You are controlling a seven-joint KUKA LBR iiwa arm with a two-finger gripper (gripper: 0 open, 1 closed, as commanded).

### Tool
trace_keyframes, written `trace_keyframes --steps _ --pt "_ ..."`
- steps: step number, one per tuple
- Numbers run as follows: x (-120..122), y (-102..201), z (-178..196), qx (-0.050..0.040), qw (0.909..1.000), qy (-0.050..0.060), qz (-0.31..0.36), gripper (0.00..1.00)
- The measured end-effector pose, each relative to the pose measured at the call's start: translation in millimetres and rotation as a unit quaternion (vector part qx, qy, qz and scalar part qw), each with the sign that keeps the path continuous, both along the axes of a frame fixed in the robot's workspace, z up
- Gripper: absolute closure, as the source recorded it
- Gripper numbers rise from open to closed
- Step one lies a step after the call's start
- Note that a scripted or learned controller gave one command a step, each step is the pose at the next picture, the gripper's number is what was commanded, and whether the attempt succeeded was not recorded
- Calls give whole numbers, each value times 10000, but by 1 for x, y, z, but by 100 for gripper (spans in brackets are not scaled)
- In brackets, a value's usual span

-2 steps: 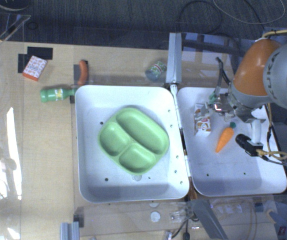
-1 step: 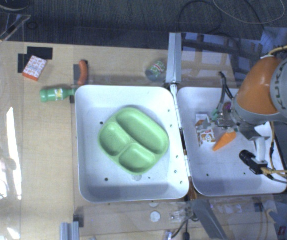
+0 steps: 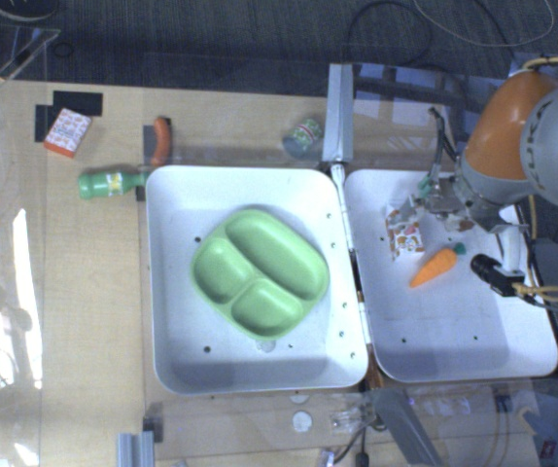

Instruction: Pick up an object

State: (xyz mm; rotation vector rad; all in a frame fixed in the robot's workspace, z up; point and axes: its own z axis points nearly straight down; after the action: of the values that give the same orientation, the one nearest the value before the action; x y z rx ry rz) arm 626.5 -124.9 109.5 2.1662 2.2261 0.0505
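Note:
In the right bin (image 3: 454,343) lie an orange toy carrot (image 3: 434,267) with a green tip and, to its upper left, a small white packet (image 3: 404,232) with a red and brown print. My gripper (image 3: 437,200) hangs over the bin's far part, just right of and above the packet and above the carrot. Nothing can be seen held in it. The left bin (image 3: 177,339) holds a green divided plate (image 3: 260,270).
On the bench beyond the left bin lie a green bottle (image 3: 110,183), a small orange and white box (image 3: 68,131), an orange-handled tool (image 3: 162,139) and a clear jar (image 3: 304,136). A metal post (image 3: 337,115) rises between the bins at the back.

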Motion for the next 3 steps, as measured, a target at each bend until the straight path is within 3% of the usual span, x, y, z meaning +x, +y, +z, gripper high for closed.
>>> trace_keyframes --steps 1,2,3 --pt "-46 8 1 -40 9999 -88 84 0" --pt "4 -30 0 3 9999 11 108 0" --pt "-52 -18 1 -56 9998 -76 196 0"
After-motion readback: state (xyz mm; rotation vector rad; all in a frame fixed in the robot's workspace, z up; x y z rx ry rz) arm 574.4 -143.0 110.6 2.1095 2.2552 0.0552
